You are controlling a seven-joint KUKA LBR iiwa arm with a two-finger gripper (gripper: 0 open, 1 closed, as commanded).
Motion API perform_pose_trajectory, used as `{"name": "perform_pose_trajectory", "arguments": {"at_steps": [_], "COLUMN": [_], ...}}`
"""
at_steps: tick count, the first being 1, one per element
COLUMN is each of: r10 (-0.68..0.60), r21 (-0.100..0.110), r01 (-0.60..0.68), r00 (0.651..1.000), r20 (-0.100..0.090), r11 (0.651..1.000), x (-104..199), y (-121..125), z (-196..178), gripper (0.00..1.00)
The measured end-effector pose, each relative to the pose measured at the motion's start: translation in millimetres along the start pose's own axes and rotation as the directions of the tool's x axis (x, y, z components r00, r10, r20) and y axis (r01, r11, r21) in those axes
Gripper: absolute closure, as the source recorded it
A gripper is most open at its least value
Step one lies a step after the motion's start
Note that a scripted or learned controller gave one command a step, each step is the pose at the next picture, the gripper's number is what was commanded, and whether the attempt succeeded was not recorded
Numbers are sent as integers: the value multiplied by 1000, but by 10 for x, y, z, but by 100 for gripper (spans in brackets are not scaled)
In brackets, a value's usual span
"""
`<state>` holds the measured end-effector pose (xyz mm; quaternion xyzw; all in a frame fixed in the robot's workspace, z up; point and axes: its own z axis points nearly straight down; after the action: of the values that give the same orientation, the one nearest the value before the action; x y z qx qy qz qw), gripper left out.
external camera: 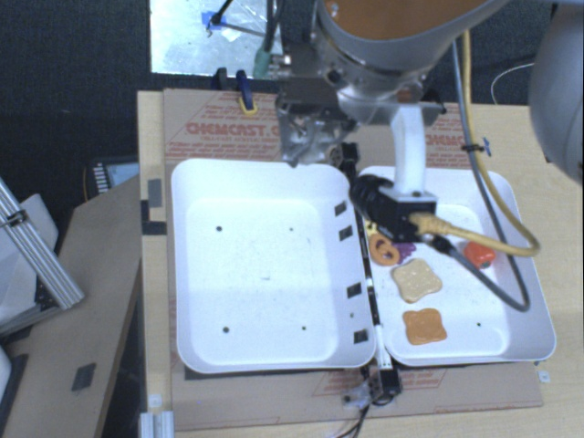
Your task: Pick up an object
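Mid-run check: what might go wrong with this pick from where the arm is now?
1. The gripper hangs over the back rim of the left bin. Coming straight down may strike that rim.
2. The ring lies by the inner wall of the right bin, against a purple piece. A grab there may catch the wall or both things.

My arm [558, 85] enters from the right side of the view and crosses its upper edge. The orange band [401, 3] sits directly above my grey wrist [365, 62]. The wrist points downward. My jaws hang below the wrist, at the upper centre of the view, offset slightly to its left.
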<state>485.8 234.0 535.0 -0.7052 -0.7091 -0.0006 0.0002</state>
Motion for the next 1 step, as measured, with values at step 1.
{"name": "perform_pose_trajectory", "arguments": {"at_steps": [1], "r10": [0], "r21": [-1], "r01": [0], "r00": [1000], "r20": [0], "r11": [1000], "x": [3], "y": [4], "z": [0], "gripper": [0]}}
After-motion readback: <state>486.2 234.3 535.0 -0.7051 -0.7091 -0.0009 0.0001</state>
